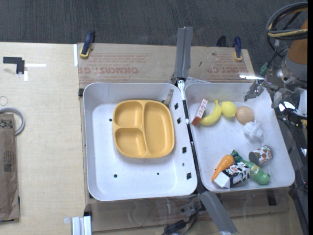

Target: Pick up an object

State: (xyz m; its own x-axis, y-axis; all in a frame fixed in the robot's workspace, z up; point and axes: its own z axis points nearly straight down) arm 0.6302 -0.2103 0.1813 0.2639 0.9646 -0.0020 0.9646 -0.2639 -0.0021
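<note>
The right bin [281, 146] holds a banana [212, 115], a lemon [228, 108], a tan egg-shaped ball [244, 114], a crumpled white lump [253, 129] and a red-and-white packet [200, 110] along its far side. Near its front lie a toy carrot [222, 164], a cow-patterned box [234, 175], a green piece [258, 174] and a small can [261, 154]. My gripper [255, 89] hangs above the bin's far right corner, up and to the right of the tan ball, touching none of the objects.
The left bin [98, 155] holds a yellow divided plate [144, 129]. A grey divider bar [183, 53] stands between the bins at the back. Cables [286, 26] and the arm crowd the right edge. A brown bag [7, 165] lies far left on the bench.
</note>
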